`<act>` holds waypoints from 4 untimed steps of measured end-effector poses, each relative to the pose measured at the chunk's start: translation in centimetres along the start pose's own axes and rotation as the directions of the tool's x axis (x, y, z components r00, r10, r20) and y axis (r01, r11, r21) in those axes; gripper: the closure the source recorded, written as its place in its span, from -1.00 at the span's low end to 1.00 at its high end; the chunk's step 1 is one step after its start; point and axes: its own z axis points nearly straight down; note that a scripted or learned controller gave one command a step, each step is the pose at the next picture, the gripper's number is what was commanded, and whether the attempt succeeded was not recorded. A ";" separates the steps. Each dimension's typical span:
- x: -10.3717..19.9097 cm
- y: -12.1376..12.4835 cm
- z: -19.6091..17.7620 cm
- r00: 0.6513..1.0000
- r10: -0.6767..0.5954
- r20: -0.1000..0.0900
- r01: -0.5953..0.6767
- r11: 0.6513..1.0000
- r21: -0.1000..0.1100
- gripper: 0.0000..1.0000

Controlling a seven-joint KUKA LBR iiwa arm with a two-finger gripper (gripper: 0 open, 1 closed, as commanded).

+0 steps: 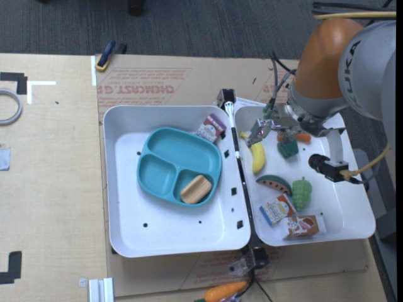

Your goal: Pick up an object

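My gripper point(259, 132) hangs low in the right bin point(345, 201), near its back left corner. It sits just above the top end of a yellow banana point(257, 158), close to it or touching it. Nothing is visibly held. To its right lie a dark green toy point(288, 147) and a small orange piece point(304, 138). Further forward are a watermelon slice point(273, 184), a green bunch of grapes point(301, 192) and two small cartons point(276, 210) point(302, 226).
The left bin point(176, 228) holds a teal divided tray point(179, 163) with a bread roll point(196, 189) in it and a small packet point(211, 128) at the back. An orange carrot point(227, 290) lies outside, in front of the bins. The arm's grey and orange body point(340, 61) looms over the right bin's back.
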 end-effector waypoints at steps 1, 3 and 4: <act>0.0 0.0 0.0 1.000 0.000 0.000 0.000 1.000 0.000 -1.00; 0.0 0.0 0.0 1.000 0.000 0.000 0.000 1.000 0.000 -1.00; 0.0 0.0 0.0 1.000 0.000 0.000 0.000 1.000 0.000 -1.00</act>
